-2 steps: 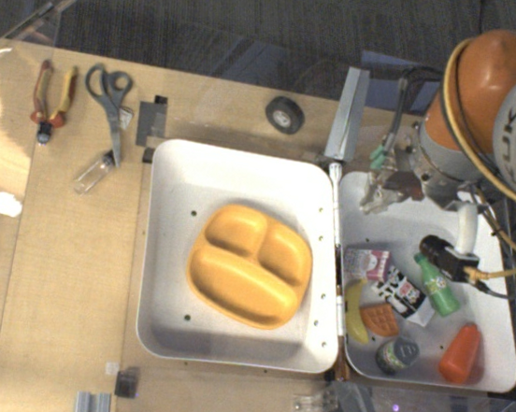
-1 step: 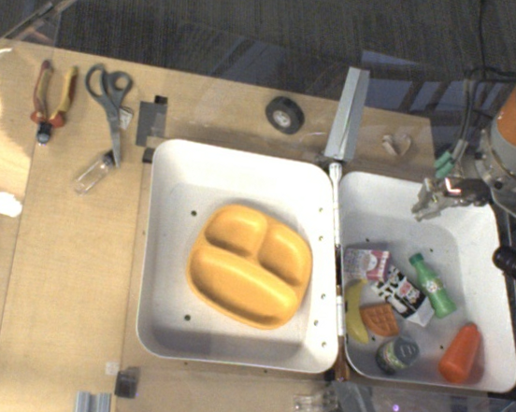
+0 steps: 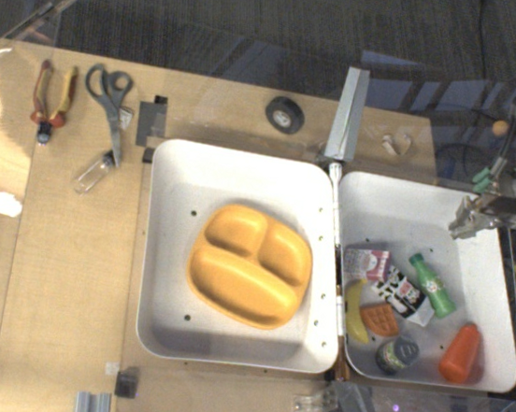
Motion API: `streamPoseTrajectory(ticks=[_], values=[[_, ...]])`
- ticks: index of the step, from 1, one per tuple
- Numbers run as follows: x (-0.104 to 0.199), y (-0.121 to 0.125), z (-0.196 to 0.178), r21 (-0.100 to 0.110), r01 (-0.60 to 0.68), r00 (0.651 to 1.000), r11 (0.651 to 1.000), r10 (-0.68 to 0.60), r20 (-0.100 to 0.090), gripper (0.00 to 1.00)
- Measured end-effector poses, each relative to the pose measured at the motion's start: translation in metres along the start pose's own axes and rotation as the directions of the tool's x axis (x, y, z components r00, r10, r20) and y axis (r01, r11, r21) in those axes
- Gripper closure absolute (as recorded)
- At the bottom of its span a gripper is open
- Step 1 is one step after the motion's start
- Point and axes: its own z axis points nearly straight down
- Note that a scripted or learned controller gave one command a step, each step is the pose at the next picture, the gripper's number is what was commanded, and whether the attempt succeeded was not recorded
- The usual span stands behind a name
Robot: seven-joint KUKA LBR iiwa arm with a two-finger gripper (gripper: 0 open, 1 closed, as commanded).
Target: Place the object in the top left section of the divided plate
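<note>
Pliers [image 3: 50, 98] and scissors [image 3: 111, 104] lie on the wooden bench at the far left, well clear of the work, with a roll of black tape [image 3: 285, 114] further along above the bins. Next comes the left bin [image 3: 162, 235], and in its middle sits the yellow divided plate [image 3: 250, 263], its top left section [image 3: 234, 229] bare and open from above, with white floor all round it, so an approach from overhead looks unobstructed. Only the raised rims where the two bins meet need clearing on the way across. The right bin [image 3: 503, 280] holds the clutter, bunched in its lower half: a small pink-and-white carton [image 3: 366, 262], a banana [image 3: 356, 309] tight against the left wall, a black-and-white packet [image 3: 403, 293], a green bottle [image 3: 432, 285], an orange wedge [image 3: 379, 319], a dark round tin [image 3: 397, 354] and an orange carrot-like toy [image 3: 460, 352]. Which one is meant the task does not say. All look like light toy pieces, I'd judge; the green bottle and the carrot toy stand a little apart, likely hard and smooth, best pinched across the narrow body, though either might roll. The gripper [image 3: 471, 219] hangs over the bin's upper right corner, above bare floor, near the rim, carrying nothing that I can see; whether the claw is apart or together I cannot tell from here.
</note>
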Motion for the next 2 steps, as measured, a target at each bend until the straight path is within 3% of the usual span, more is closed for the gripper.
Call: streamPoseTrajectory(ticks=[1,2], values=[[0.059,0.052,-0.027,-0.003,0.028,1.000,1.000,-0.028,-0.001,1.00],[0.002,0.004,0.040,-0.001,0.029,1.000,1.000,-0.029,0.000,1.00]])
